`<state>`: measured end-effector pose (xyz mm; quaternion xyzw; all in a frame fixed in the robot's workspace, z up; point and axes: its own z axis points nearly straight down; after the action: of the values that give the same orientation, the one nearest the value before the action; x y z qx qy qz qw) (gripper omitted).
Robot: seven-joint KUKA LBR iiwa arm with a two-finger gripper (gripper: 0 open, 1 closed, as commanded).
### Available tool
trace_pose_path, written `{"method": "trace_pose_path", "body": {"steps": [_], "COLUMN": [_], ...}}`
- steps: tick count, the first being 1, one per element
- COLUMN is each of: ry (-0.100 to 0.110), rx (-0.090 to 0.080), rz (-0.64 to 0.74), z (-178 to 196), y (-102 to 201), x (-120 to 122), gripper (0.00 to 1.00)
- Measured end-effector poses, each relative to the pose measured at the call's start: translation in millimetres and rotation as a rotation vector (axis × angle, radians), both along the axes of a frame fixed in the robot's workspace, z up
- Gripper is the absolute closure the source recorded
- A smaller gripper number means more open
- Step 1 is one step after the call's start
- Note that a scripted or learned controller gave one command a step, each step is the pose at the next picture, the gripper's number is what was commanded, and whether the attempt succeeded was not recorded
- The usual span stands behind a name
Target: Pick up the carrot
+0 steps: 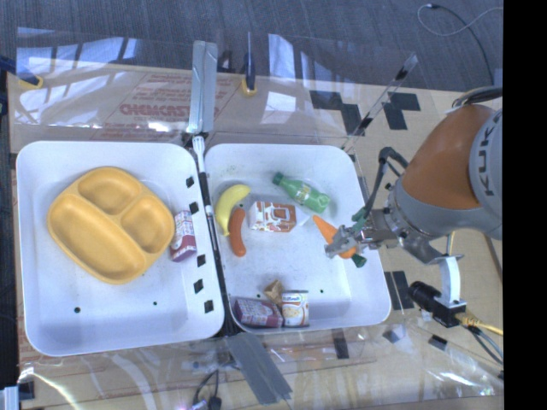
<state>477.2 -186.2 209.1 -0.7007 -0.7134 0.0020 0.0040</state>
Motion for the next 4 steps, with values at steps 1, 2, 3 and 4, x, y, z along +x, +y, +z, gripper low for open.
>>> {"method": "trace_pose_path", "body": {"steps": [1, 2, 3, 4], "ry": [0.000, 0.000, -0.001, 0.006], "rx": [0.000, 0.002, 0.001, 0.003], "rz": [0.000, 0.245, 0.224, 0.227], "z": [0.0, -77.1, -121.6, -115.9], "y": [0.1, 58.0, 75.3, 74.8], "x": [0.0, -1.1, 28.9, 28.3], "gripper": [0.00, 0.00, 0.00, 1.00]}}
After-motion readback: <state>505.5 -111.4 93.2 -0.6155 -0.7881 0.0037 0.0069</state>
